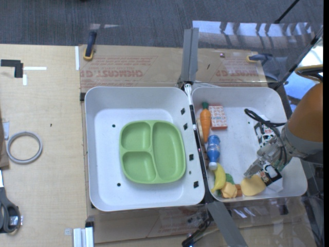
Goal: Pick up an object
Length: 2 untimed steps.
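Low over the right bin, arm reaching in from right, claw released, near yellow toy

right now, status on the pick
Gripper low in right bin, jaws unclear. Yellow piece just below it, not held. Carrot, bottle along left wall.

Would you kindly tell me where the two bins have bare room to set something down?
Left white bin: bare floor rings the green three-compartment plastic plate. Right white bin: the middle is bare, between the toy carrot, blue bottle and the gripper. Its near edge is crowded around the banana.
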{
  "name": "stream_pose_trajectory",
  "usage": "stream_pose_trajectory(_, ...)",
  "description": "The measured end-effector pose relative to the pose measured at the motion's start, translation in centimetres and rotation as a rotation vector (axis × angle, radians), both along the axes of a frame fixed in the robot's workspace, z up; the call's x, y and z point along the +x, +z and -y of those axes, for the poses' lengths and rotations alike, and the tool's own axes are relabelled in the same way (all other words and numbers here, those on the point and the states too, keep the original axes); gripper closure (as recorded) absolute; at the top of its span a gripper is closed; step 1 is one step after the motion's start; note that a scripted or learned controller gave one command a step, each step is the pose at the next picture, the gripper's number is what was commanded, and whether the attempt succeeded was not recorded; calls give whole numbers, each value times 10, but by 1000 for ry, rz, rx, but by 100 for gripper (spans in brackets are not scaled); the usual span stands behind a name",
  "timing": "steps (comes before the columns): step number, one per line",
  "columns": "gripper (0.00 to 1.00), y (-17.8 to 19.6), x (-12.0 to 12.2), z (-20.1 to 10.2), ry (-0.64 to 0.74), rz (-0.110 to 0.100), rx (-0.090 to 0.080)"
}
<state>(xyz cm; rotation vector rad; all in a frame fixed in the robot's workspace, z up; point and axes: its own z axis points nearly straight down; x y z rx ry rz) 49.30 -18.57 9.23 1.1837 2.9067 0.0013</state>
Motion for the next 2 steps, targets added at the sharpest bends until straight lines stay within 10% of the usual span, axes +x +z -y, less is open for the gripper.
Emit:
stream_pose_trajectory(1, 100, 12, 6, -1, 6, 16, -3)
stream_pose_trajectory(2, 0, 11, 5, -1, 6, 14, -3)
